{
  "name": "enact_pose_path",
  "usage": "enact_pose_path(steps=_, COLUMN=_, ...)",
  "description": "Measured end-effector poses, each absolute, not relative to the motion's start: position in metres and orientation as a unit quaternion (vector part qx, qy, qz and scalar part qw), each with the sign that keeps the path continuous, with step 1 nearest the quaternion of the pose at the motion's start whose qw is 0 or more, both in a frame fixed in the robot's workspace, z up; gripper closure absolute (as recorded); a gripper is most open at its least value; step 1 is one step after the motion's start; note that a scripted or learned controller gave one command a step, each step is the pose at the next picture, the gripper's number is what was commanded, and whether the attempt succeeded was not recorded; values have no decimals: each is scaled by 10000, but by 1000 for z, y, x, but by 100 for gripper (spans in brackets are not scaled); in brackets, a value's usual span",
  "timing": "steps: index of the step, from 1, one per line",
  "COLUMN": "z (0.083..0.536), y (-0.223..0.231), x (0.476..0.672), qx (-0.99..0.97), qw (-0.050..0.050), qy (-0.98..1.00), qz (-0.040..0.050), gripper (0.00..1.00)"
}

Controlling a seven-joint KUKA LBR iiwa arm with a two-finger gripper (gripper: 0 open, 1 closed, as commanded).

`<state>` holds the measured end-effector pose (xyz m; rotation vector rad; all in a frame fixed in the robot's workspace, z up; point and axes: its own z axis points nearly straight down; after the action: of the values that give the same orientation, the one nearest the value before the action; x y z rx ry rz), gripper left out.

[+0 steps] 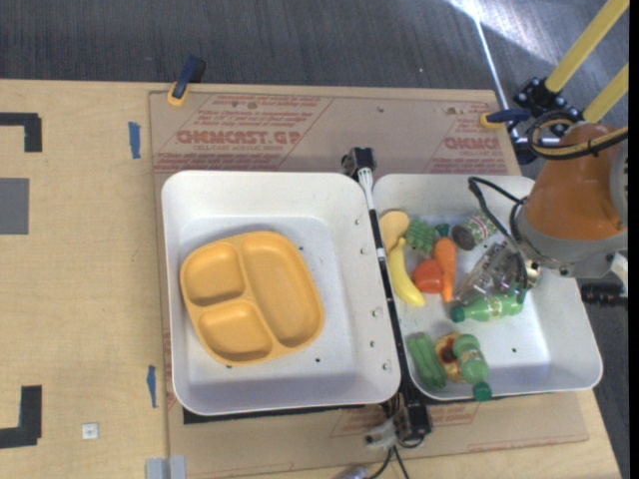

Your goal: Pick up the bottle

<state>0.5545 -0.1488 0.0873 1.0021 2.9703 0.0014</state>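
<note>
**Pincer low over the green bottle in the right bin**

Metal two-finger pincer (496, 275) hangs from the grey arm with the orange band (571, 203), low in the right-hand shallow white bin (574, 352). Its tip sits right above the green plastic bottle lying on its side (489, 308); whether the bottle is between the fingers, and how wide they stand, cannot be told from this slant.

Taking that bottle as the landmark: just to its left lie an orange toy carrot (445, 260) and a red toy piece (428, 277), touching each other. Farther left is a yellow toy banana (403, 278), with a pale yellow rounded toy (392, 227) above it and a green knobbly toy (420, 237) beside that. Up and slightly left of the bottle rests a small dark can-like item (473, 233). Below the bottle lie a green pickle-shaped toy (426, 358) and a second bottle with a green cap and yellow-brown label (465, 361), side by side. These crowd the bottle on its left and lower sides.

Well to the left, the other white bin (190, 203) holds a yellow three-compartment plastic tray (252, 294). Both bins sit on a brown printed cardboard sheet (300, 128) over a light wooden bench (70, 297). Beyond the bench is dark grey carpet (300, 18).
</note>
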Motion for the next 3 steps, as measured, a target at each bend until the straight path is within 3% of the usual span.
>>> enact_pose_path(steps=1, z=88, y=-131, x=507, qx=1969, qw=58, qy=9804, qz=2, gripper=100)
enact_pose_path(steps=2, z=280, y=-168, x=496, qx=1530, qw=35, qy=9882, qz=-3, gripper=100)
enact_pose_path(steps=3, z=149, y=-211, x=479, qx=1582, qw=1, qy=9874, qz=3, gripper=100)
